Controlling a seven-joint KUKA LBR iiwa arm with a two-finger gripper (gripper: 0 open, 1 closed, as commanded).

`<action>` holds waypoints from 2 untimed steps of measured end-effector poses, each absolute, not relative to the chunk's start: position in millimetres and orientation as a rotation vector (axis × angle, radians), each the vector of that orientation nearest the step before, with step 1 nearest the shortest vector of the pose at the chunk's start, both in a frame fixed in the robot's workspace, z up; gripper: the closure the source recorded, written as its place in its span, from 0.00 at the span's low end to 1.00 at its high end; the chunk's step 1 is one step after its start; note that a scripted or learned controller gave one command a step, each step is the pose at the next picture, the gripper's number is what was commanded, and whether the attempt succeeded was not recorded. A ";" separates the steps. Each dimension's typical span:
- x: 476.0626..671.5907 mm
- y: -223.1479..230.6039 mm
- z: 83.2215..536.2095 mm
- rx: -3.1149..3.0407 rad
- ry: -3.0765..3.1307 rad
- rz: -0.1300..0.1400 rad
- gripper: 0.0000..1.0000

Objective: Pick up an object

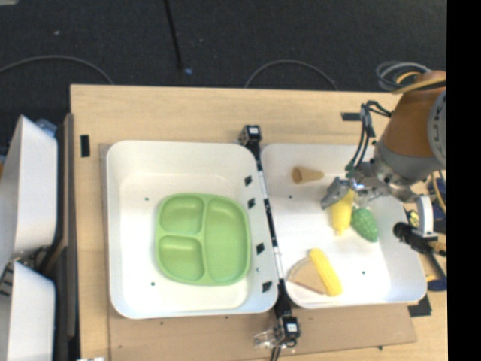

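Two white bins sit side by side on a wooden bench [188,111]. Over the right bin [301,292] the gripper [343,194] hangs with fingers spread just above a yellow piece [341,216], not holding it. A green piece [366,224] touches that target, so closing may knock it aside or catch both. A tan cone [307,175], yellow corn [325,271] and a green tray [203,238] lie apart

Green divided plate [203,239] in left bin [128,164], on wooden bench [165,111]
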State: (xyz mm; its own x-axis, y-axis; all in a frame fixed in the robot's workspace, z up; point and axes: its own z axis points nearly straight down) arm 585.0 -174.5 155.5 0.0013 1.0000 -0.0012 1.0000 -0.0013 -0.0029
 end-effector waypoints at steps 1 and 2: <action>585.1 -175.7 103.5 -2.226 -2.218 0.003 0.00; 586.3 -176.7 117.3 -2.232 -2.217 -0.002 1.00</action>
